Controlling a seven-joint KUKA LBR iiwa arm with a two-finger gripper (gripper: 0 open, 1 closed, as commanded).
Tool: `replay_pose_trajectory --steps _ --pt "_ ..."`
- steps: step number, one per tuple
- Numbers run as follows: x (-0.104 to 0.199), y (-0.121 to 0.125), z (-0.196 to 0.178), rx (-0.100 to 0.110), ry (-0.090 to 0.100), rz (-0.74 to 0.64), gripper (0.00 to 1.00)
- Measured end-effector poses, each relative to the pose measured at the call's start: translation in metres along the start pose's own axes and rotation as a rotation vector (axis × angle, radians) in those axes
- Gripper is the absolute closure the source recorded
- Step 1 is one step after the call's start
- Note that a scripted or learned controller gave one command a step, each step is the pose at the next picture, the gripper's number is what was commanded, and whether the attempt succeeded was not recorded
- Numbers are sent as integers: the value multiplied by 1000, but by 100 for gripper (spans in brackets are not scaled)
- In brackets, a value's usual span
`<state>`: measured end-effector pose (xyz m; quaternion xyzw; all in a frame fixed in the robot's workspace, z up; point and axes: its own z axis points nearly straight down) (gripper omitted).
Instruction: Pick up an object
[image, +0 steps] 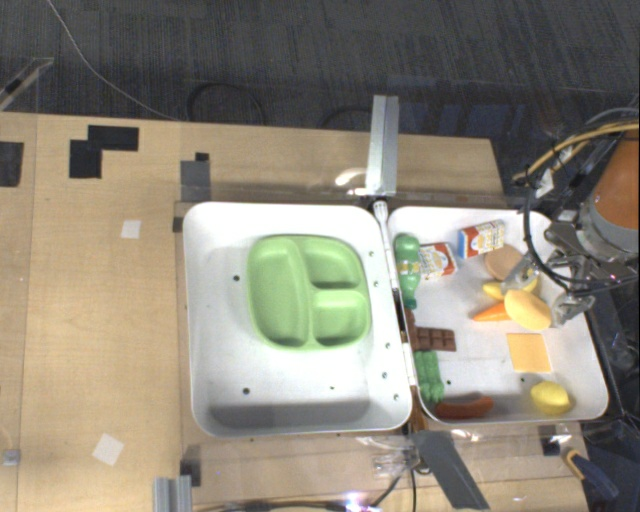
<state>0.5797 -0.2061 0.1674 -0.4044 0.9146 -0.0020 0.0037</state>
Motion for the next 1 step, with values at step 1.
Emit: replay_pose_trajectory --steps 1 --pt "-43 -44 -93 9 -6 43 100"
